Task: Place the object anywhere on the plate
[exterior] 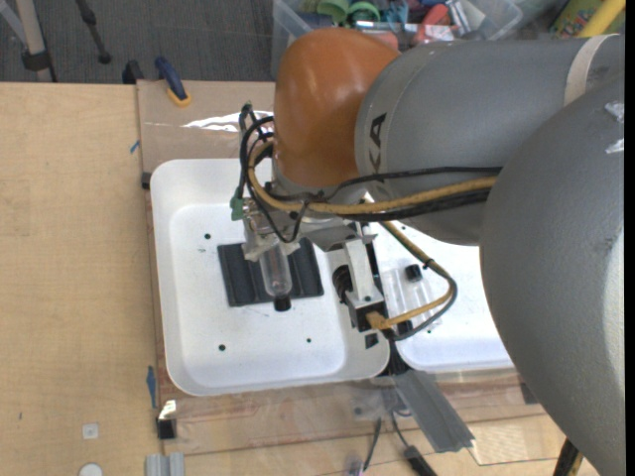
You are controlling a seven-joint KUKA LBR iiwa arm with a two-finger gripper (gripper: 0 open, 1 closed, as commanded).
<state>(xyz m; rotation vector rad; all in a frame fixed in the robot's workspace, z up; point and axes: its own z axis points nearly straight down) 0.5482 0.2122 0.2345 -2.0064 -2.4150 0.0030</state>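
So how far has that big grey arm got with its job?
Done: the arm has reached into the left white bin, and its gripper sits directly over the flat dark rectangular plate there.
In hand: unclear. From above I cannot tell whether the gripper carries any object.
Left: nothing separate visibly rests on the plate's exposed parts, so the placing looks unfinished.

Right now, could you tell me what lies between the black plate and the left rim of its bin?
In the camera view, bare white bin floor separates the black plate from the left bin's rim, apart from one small dark dot.
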